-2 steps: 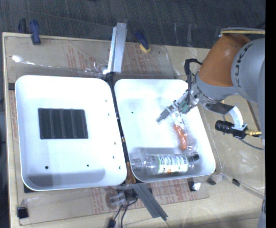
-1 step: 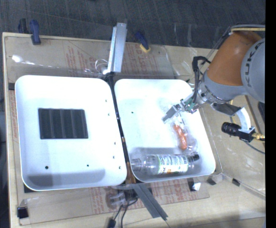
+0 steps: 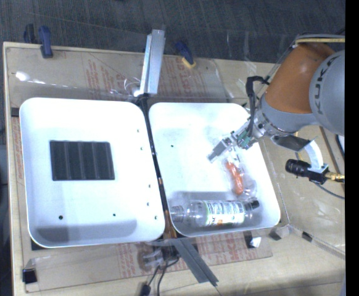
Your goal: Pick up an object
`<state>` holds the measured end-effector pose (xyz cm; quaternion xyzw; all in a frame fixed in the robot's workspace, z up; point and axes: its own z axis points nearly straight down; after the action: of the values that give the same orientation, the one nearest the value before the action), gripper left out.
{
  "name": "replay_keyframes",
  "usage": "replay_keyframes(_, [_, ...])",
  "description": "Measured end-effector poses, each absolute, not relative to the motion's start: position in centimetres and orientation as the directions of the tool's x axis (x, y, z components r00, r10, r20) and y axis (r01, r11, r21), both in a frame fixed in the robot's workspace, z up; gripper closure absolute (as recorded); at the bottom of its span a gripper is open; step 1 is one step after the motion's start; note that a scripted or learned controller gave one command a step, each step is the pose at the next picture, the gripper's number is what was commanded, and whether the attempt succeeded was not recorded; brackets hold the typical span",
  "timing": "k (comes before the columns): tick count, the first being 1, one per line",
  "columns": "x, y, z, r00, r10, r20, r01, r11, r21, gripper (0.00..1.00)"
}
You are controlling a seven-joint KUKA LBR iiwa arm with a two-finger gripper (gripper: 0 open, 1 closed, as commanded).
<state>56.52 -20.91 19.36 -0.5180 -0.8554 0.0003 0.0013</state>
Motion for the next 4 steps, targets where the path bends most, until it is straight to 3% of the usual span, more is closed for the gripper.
replay_keyframes(1, [56.2, -20.9, 16.8, -0.482, 0.876, 0.002, 0.876, 0.482, -0.002, 0.00])
replay_keyframes(4, [56.2, -20.9, 17.2, -0.490, 0.872, 0.000, 0.872, 0.490, 0.000, 0.00])
